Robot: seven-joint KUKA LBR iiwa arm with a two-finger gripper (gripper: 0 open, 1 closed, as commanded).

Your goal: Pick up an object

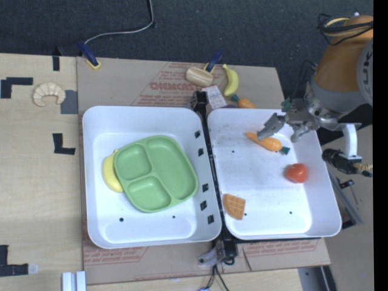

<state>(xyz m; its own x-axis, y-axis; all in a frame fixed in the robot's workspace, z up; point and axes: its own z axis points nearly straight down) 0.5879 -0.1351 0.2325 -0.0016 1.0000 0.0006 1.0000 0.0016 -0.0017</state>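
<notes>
The arm reaches in from the right, orange band up top, and its end effector hangs over the far side of the right bin. Its fingers are spread apart, one angled down to the left and the other on the right, with nothing between them. Right under the left finger lies a carrot, its green end pointing toward the tomato; the fingertip is just at it, though whether it touches I cannot tell. A tomato sits near the bin's right wall, a little nearer the camera than the carrot. A waffle lies in the near left corner of that bin, well apart from both. Over in the left bin, a green tray with three compartments lies tilted, and a banana peeks out from under its left edge. Behind the bins, on the cardboard, there is a bread roll, a second banana beside it and a small packet just at the gap between the bins. Far left on the table sits a croissant.
</notes>
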